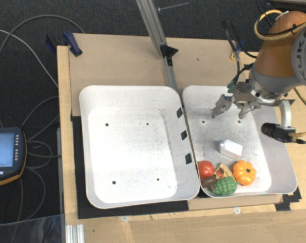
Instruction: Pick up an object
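Near the front of the right bin point(274, 151), a small cluster of objects: white block point(230, 148) lies alone on the bin floor, a bit toward the middle; just in front of it sit a red tomato-like piece point(205, 169), a tan wedge point(222, 170), a green bumpy piece like broccoli point(224, 186) and an orange pumpkin-like piece point(244, 172). Red, tan and green ones are touching or nearly so, packed against the bin's front left corner; the orange one is just right of them.

Gripper point(231, 107) is over the rear half of the same bin, well apart from the cluster, with the white block nearest below it in the view. Fingers are spread wide, one point(220, 107) angled out to the left, the other point(244, 109) to the right. Nothing between them, nothing touched.

Grey arm with orange band point(279, 44) comes in from the right, above the gripper. A black fitting point(275, 131) sticks out by the bin's right rim.

Left bin point(92, 105) sits right beside the right one, black clips along the shared edge. An aluminium post point(154, 27) slants up from the bench behind the bins. A pendant with a screen point(6, 153) lies on the floor at far left.
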You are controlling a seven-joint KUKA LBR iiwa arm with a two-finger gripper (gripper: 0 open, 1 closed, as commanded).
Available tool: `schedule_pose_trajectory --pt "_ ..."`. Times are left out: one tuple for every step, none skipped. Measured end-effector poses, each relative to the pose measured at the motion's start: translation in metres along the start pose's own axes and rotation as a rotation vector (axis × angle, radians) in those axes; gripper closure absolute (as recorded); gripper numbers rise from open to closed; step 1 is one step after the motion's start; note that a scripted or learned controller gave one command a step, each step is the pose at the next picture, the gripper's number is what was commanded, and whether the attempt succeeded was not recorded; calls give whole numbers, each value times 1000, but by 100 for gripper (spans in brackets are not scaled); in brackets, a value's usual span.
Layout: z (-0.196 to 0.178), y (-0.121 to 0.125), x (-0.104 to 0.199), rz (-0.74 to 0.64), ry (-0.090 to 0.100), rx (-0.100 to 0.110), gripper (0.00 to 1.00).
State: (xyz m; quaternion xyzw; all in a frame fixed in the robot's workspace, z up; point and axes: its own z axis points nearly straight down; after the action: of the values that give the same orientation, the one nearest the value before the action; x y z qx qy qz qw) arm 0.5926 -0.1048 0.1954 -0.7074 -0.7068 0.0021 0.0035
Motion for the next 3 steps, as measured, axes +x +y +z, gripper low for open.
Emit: schedule_pose_trajectory --pt "61 -8 3 -1 1 1 0" --pt "106 -9 4 -1 0 -1 0" --pt "92 -7 4 -1 0 -9 100"
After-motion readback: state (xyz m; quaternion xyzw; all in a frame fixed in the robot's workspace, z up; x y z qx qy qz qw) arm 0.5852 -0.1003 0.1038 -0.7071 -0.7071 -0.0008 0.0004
